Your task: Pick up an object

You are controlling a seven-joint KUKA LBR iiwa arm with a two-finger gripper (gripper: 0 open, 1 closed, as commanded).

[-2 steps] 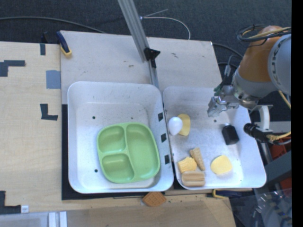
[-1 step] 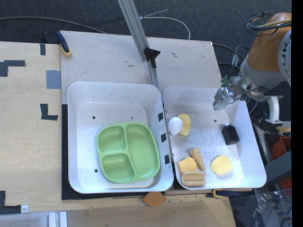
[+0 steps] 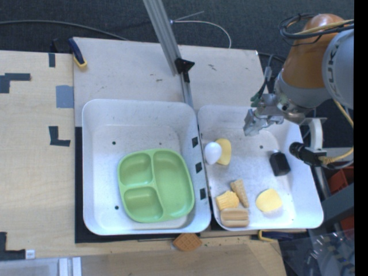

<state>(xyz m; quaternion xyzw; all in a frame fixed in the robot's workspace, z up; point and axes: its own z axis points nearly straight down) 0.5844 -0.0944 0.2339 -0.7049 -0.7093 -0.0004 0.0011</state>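
Waffle piece (image 3: 187,242) on bench (image 3: 34,177), green plate (image 3: 155,184), gripper (image 3: 253,125) over right bin (image 3: 253,160) (grip unclear)

Gripper (image 3: 253,125) over the rear of right bin (image 3: 230,115).
Just front-left of it: egg (image 3: 212,152), touching a rounded piece (image 3: 225,152) on the egg's right.
Near, front-right: small block (image 3: 280,164).
Farther front: cone (image 3: 240,192), with a ridged chunk (image 3: 226,200) touching its left side. Roll (image 3: 234,217) lies before both; round lump (image 3: 268,200) to their right.
Well left: left bin (image 3: 92,154), divided plate (image 3: 155,184) in it.
Flat piece (image 3: 187,242) lies outside, before both bins.
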